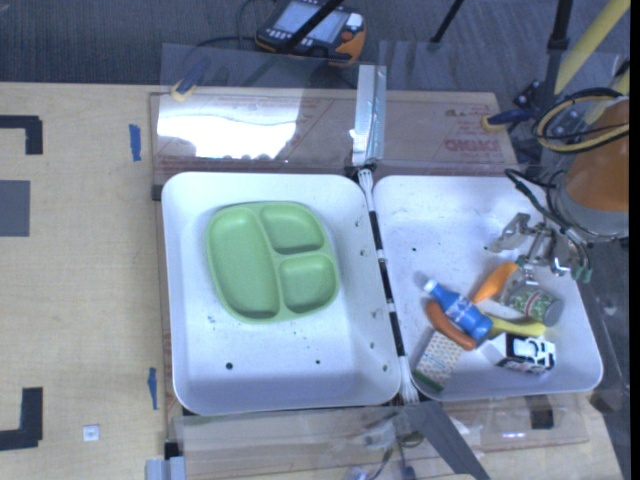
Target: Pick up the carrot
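Camera view: end effector (pixel 535 240) over the right bin (pixel 430 208), its finger opening indeterminate. One carrot (pixel 493 282) lies just below-left of it, long axis diagonal, lower end toward the clutter, upper end toward the end effector. Farther lower-left lie one blue-and-white bottle (pixel 456 309) and one orange-red piece (pixel 449 328). One green divided plate (pixel 272 260) sits well left, in the other bin.

— What's lying around the bins?
— A pale wooden worktop (pixel 70 298) is carrying black corner marks and blue tape bits. Grey carpeted floor (pixel 120 8) is running behind it, and light is glaring off a clear sheet (pixel 230 128).
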You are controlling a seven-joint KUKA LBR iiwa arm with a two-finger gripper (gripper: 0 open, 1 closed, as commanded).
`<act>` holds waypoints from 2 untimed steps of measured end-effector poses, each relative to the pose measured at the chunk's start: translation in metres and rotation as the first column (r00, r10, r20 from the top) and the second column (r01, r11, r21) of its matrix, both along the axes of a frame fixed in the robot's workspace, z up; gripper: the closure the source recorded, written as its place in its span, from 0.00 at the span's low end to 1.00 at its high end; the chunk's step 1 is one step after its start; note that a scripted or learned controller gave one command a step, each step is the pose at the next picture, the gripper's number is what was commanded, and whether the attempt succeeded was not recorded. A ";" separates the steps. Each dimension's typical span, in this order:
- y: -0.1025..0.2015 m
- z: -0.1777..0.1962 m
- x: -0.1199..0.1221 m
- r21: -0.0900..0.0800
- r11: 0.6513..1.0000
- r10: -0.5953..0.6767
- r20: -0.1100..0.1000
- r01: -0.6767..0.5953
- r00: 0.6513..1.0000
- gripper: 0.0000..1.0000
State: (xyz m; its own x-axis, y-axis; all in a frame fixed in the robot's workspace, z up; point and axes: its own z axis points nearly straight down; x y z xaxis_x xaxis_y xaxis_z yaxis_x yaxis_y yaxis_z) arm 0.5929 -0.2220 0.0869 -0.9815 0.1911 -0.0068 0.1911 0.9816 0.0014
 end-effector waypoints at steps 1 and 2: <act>-0.001 -0.001 -0.019 0.001 0.931 -0.366 -0.004 0.366 0.931 0.00; 0.043 0.000 -0.022 0.002 0.874 -0.486 -0.003 0.486 0.874 0.00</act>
State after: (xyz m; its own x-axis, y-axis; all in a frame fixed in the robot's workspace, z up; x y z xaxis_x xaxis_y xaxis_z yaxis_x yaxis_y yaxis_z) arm 0.5713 -0.1795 0.0870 -0.7646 0.6445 -0.0033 0.6445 0.7646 0.0032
